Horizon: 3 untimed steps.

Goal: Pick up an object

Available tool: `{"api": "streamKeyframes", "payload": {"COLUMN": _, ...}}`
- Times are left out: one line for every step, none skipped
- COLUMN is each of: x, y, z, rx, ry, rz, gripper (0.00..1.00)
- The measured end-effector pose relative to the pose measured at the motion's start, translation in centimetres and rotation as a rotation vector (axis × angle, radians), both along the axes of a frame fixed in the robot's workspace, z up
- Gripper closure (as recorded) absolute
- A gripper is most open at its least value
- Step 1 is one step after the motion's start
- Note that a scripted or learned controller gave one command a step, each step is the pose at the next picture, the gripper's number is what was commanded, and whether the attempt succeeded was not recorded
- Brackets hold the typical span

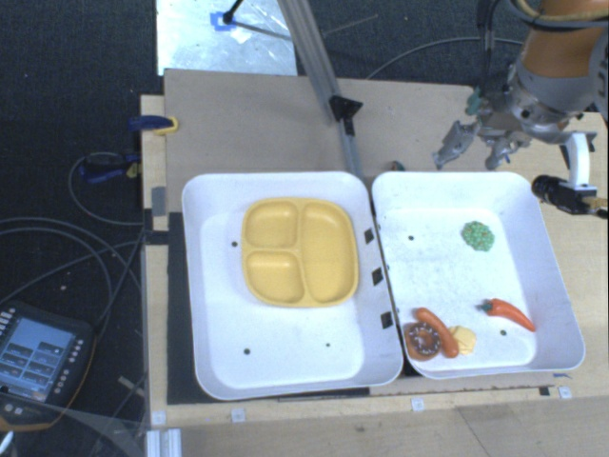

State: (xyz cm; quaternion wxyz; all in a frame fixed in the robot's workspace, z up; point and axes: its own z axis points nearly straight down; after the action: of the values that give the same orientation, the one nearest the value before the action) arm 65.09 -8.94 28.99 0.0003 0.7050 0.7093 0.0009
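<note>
White right bin (547, 255) is landmark. Gripper (477, 146) hovers above bin's far rim, over worktop (257, 122), fingers (453, 146) spread open, nothing between them. Green broccoli piece (478, 235) lies alone in bin's far half, nearest to gripper: best target, I judge. Orange carrot (509, 313) near bin's front right. Sausage (436, 330), donut (421, 340), small yellow piece (464, 339) crowd together at front left: avoid. Advice: centre over broccoli, descend straight, close only when fingers are on both sides.

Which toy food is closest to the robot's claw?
The green broccoli. It lies alone in the upper part of the right bin, nearest the gripper; the carrot, sausage and donut lie lower down.
</note>
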Motion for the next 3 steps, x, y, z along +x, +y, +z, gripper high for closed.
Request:
{"api": "streamKeyframes", "payload": {"x": 0.0, "y": 0.0, "z": 0.0, "rx": 0.000, "ry": 0.000, "rz": 0.000, "gripper": 0.00}}
{"api": "streamKeyframes", "payload": {"x": -0.3, "y": 0.2, "z": -6.2, "rx": -0.001, "ry": 0.006, "rz": -0.004, "gripper": 0.00}}
{"api": "streamKeyframes", "payload": {"x": 0.1, "y": 0.6, "z": -12.3, "rx": -0.001, "ry": 0.006, "rz": -0.003, "gripper": 0.00}}
